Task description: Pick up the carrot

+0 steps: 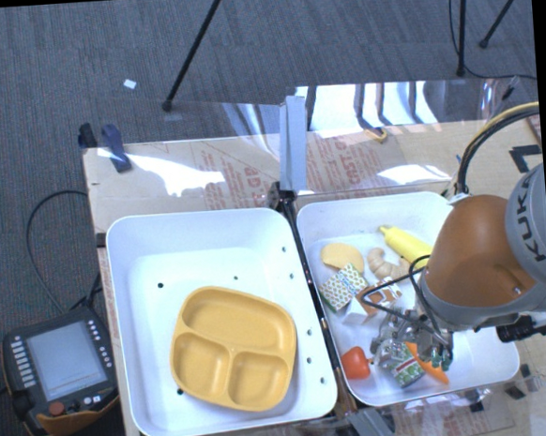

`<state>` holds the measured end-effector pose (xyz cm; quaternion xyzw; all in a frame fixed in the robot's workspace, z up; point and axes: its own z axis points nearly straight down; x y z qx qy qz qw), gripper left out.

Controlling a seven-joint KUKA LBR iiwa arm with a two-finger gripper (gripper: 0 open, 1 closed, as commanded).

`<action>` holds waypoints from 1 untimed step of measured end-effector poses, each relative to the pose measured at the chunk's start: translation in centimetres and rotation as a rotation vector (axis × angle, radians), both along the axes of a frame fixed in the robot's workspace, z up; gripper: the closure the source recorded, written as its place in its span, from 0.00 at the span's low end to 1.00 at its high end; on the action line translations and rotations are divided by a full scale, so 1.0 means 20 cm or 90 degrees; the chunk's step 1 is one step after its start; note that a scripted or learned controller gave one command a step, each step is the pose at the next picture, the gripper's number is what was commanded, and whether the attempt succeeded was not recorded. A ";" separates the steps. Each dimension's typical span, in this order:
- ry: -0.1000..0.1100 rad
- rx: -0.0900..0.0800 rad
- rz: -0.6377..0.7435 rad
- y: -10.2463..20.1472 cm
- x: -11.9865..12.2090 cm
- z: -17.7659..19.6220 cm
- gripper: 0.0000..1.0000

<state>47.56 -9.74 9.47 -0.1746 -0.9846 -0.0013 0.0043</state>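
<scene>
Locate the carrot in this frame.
The carrot lies in the right bin, near its front edge, directly under the end effector and right of a small red item.

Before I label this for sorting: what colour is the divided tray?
Yellow; the camera view shows the tray in the left bin.

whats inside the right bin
The right bin holds a banana, a tomato, a carrot beside the gripper, and small packets. The arm covers the bin's right part, so anything beneath it is hidden.
</scene>
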 end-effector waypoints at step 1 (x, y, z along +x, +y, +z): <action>-0.004 -0.002 -0.133 0.03 0.02 0.13 1.00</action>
